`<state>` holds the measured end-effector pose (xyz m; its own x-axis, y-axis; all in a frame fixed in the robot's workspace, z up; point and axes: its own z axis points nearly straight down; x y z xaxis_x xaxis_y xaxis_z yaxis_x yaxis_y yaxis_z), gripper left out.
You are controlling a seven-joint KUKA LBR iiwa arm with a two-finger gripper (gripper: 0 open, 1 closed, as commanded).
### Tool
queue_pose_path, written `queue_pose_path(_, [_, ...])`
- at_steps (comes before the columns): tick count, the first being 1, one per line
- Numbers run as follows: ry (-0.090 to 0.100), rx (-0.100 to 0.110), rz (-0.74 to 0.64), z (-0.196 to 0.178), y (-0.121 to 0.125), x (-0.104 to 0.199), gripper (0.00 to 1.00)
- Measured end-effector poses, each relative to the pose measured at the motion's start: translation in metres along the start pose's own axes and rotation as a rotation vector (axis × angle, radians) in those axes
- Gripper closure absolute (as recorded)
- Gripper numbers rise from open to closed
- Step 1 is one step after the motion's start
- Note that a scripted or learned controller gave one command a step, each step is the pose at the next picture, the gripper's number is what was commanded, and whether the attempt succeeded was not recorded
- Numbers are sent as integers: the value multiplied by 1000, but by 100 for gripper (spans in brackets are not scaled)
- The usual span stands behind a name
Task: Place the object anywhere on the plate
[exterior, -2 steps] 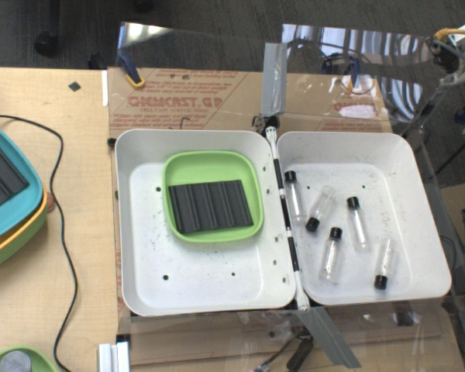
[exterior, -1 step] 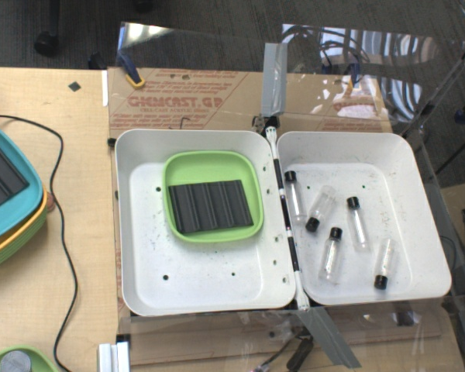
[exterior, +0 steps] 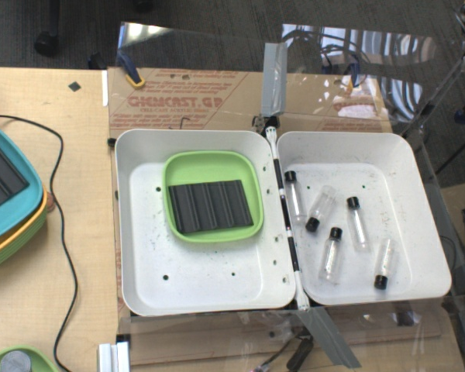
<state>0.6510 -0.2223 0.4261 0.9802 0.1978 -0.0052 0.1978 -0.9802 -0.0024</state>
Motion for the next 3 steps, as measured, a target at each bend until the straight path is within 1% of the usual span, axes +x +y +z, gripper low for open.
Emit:
queue_pose_path(1, [1,-1,-4,-13,0,1,0])
queue_pose_path(2, [0,0,0,35,0,4,0])
queue_pose_path(3, [1,-1,-6,-14,0,3,0])
